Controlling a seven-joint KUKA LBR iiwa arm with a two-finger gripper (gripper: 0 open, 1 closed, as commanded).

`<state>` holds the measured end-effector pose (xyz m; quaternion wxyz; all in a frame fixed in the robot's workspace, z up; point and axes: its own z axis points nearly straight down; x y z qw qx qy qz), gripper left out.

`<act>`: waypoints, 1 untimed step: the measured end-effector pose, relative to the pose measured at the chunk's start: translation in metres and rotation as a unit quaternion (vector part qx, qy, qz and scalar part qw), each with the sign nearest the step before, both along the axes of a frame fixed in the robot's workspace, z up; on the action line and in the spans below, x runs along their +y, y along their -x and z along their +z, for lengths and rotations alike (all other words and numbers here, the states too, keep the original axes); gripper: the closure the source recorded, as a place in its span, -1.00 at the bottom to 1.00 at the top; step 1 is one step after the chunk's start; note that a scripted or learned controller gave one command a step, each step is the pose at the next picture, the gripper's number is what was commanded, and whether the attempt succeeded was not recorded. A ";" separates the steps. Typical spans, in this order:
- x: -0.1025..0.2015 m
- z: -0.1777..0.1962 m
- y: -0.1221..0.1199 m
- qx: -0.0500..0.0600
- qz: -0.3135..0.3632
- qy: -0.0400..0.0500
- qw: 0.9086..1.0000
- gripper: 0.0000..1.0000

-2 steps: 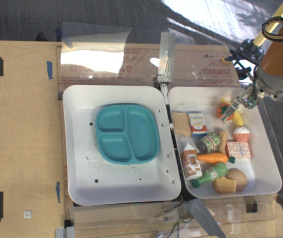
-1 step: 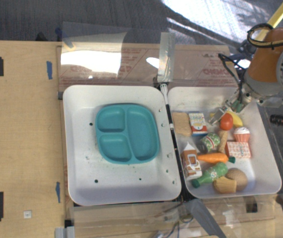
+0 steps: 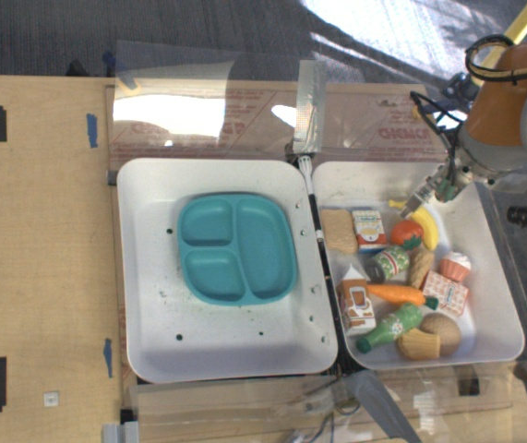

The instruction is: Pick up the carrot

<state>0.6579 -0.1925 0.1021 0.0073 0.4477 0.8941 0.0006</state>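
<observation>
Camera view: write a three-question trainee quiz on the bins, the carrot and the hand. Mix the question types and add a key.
1. True or false: the carrot lies in the right bin.
2. Multiple choice: what sits in the left bin?
A. a banana
B. a teal divided plate
C. a green bottle
3. Short answer: is the hand above the carrot or elsewhere?

Key
1. True; it lies among the other toy foods there.
2. B.
3. Elsewhere: it is over the far part of the right bin near the banana, with the carrot nearer the camera.
</observation>
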 end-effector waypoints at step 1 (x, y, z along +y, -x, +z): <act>-0.032 0.096 -0.012 0.000 0.092 0.001 0.996 1.00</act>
